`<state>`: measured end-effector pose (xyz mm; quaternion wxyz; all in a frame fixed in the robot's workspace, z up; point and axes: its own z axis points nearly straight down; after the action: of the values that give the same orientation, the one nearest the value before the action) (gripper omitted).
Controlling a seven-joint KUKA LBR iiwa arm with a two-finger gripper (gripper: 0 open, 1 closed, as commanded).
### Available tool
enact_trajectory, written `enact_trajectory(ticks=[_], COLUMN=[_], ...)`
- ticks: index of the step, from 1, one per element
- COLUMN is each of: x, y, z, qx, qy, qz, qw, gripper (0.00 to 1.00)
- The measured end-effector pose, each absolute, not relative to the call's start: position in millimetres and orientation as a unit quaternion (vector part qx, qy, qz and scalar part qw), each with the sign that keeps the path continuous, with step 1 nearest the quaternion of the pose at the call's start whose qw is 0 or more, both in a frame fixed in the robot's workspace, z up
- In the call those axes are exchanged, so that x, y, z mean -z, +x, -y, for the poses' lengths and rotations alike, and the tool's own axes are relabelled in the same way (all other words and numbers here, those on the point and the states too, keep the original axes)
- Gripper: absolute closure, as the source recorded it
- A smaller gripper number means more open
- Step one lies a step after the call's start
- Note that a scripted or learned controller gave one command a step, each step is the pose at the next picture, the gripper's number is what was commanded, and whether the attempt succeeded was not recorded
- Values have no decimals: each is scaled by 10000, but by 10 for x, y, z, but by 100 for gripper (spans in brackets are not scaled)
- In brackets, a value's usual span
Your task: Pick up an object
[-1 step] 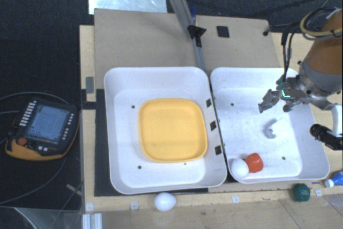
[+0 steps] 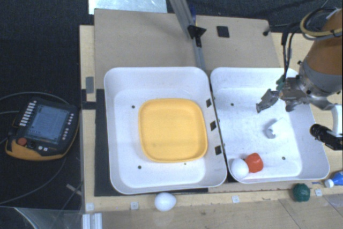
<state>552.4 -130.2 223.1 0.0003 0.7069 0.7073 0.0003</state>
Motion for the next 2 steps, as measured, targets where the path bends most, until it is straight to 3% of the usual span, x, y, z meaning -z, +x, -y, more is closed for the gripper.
enact_trajectory(ticks=[2], x=[-1171], y=[5571], z=[1300], qx=[12], qy=[7071], qz=[-7071], qw=[-16], gripper=[0])
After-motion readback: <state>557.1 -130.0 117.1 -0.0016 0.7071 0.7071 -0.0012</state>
